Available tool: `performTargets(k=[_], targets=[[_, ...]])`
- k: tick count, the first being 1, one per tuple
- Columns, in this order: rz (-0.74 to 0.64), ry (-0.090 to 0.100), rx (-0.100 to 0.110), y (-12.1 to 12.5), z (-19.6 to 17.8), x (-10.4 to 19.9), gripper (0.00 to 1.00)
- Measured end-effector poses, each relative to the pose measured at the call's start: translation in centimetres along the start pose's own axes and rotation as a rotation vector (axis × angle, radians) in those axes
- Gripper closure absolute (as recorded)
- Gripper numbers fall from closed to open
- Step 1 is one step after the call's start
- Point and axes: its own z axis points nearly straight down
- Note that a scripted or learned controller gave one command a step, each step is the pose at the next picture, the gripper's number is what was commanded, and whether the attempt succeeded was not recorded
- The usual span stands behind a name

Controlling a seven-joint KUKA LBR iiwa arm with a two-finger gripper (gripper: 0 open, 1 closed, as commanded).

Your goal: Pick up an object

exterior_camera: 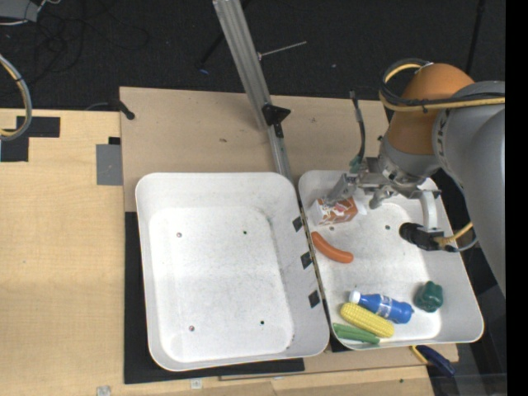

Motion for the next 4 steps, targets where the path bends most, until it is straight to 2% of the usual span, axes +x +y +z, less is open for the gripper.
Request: performTargets(k=[1,2,3,4], targets=[[0.002,0.001,0.0,0.0,-0.8,0.0,1.0],[-0.001,0.001,0.012,0.0,-7.2,-0.2,1.0],[0.0,0.001,0.014,0.1,-10.1,-0.3,1.0],[-0.003,0.004,0.021,-2.0,-9.5,3.9,1.0]])
